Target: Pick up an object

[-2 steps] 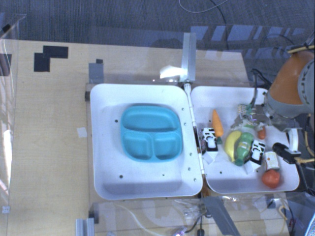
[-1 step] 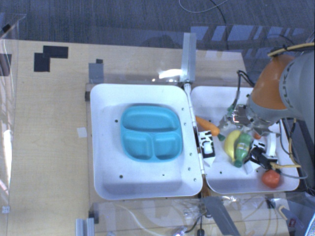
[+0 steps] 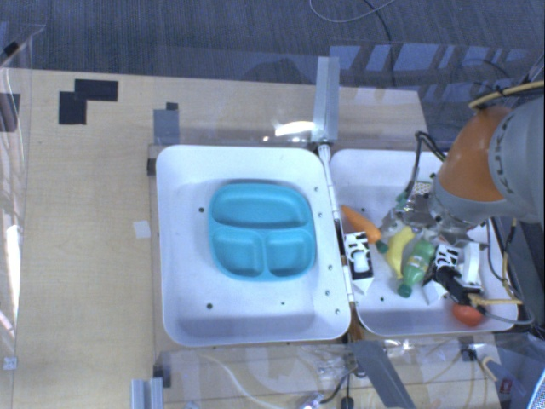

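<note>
The right bin (image 3: 375, 309) holds an orange carrot (image 3: 362, 221) near its left wall. A yellow banana (image 3: 398, 250) lies beside a green bottle (image 3: 415, 267) at the bin's middle. A red tomato-like ball (image 3: 467, 314) rests at the front right. My gripper (image 3: 415, 220) hangs low over the right bin, directly above the banana and the green bottle and close to both. Nothing is seen lifted off the bin floor.
The left bin (image 3: 183, 254) holds a blue divided tray (image 3: 260, 231). A black-and-white tag (image 3: 358, 254) sits on the divider between the bins. The grey arm with its orange band (image 3: 473, 164) covers the right bin's far right part.
</note>
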Robot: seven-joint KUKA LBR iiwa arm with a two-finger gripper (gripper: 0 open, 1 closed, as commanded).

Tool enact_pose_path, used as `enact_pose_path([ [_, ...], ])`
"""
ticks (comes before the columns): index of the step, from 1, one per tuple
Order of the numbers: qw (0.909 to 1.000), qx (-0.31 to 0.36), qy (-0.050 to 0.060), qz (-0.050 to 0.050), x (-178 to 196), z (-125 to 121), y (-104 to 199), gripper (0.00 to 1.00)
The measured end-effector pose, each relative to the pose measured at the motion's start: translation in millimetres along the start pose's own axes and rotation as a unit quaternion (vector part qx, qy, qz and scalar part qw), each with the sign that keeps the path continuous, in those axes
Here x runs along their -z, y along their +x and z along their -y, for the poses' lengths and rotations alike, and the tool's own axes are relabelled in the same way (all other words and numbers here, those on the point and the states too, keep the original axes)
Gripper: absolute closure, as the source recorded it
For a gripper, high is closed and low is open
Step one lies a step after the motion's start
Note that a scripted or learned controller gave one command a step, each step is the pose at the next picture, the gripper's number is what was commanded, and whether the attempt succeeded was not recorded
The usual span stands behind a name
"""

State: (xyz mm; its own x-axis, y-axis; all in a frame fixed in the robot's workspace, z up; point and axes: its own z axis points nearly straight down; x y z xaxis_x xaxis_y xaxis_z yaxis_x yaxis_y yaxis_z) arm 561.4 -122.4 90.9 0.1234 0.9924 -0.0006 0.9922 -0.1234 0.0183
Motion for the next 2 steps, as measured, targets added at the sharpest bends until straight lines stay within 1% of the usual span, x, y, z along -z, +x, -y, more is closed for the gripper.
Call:
enact_pose_path([
  [1,0.9998,-0.018,0.007,-0.001,69.1,50.0,18.0,0.0],
  [2,0.9999,-0.017,0.001,0.0,-0.6,1.5,0.6,0.0],
])
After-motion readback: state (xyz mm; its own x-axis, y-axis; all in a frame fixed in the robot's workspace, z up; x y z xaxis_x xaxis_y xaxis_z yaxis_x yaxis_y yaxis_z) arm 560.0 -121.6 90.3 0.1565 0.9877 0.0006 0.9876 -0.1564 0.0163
